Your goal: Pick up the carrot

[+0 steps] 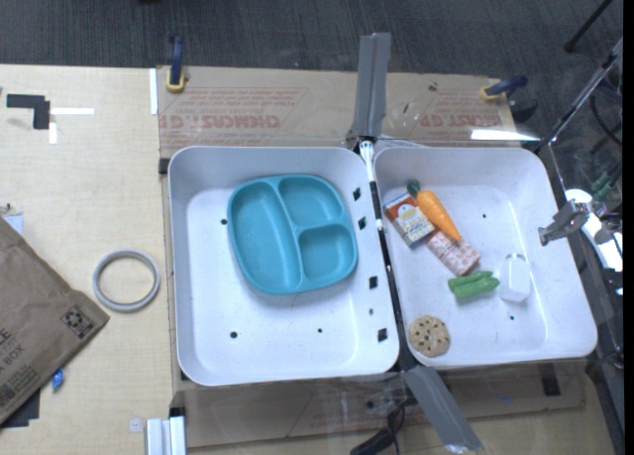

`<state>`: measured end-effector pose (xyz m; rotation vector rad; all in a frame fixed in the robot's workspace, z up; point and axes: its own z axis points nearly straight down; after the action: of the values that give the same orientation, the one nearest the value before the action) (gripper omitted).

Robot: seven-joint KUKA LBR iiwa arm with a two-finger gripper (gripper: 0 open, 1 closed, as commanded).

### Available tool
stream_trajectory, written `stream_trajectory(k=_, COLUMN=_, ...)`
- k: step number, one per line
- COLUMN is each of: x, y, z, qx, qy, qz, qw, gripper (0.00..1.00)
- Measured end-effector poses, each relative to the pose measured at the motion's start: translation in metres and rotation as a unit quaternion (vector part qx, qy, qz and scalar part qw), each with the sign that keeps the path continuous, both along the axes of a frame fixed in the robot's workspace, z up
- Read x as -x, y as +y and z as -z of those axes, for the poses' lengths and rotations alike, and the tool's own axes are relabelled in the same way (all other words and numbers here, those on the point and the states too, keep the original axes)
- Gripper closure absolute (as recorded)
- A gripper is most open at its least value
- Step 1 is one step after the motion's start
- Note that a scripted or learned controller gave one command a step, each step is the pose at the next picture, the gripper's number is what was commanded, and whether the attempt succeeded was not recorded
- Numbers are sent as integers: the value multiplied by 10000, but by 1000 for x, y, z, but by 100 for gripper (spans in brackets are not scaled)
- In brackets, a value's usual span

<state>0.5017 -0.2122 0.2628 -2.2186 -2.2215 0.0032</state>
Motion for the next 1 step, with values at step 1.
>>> stream_trajectory(k=1, x=-52, y=51, z=79, qx=-3, qy=-2, qz=-967, qw=9953, gripper=0)
